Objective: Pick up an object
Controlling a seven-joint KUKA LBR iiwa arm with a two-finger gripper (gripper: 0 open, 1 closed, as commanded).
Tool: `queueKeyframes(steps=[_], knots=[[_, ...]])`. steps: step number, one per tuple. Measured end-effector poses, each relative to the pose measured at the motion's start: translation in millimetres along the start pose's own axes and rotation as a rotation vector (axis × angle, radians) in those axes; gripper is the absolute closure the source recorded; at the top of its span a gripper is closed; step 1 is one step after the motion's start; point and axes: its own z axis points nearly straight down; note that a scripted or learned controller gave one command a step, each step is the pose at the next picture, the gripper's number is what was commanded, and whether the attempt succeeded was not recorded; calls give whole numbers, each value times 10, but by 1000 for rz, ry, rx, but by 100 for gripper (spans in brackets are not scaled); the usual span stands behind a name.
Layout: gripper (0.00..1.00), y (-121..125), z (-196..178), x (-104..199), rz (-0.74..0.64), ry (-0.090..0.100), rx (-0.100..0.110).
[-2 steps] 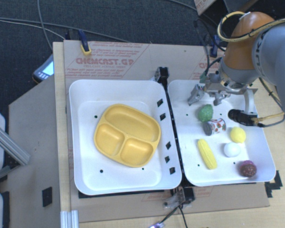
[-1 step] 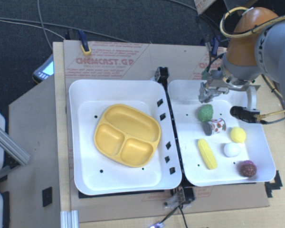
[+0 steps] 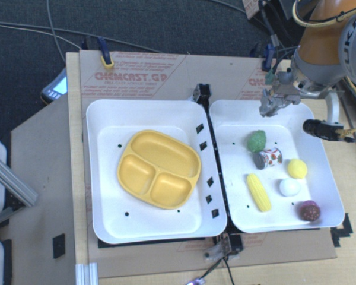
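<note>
Left bin (image 3: 101,159): yellow divided plate (image 3: 159,168) lying flat, roughly centred, three compartments up.

Right bin (image 3: 320,159): green broccoli-like toy (image 3: 257,141) near top-middle; small white cup w/ red marks (image 3: 269,157) just below it, tipped on side, touching or nearly so. Corn cob (image 3: 259,192) lower centre, lying lengthwise, apart from the rest. Yellow ball (image 3: 296,168) right of cup; white ball (image 3: 289,187) just beneath, close beside. Dark red berry-like ball (image 3: 310,211) at lower right corner.

Gripper (image 3: 275,107) over right bin's top edge, above & right of broccoli toy, nothing seen between fingers; open vs closed — can't tell. Orange band of arm (image 3: 329,28) at upper right.
</note>
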Motion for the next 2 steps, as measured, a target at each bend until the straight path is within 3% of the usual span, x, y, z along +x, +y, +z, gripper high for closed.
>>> queueKeyframes(steps=[1,2], knots=[[100,17,-548,-1,-2,0,0],[100,-211,-389,459,-4,3,12]])
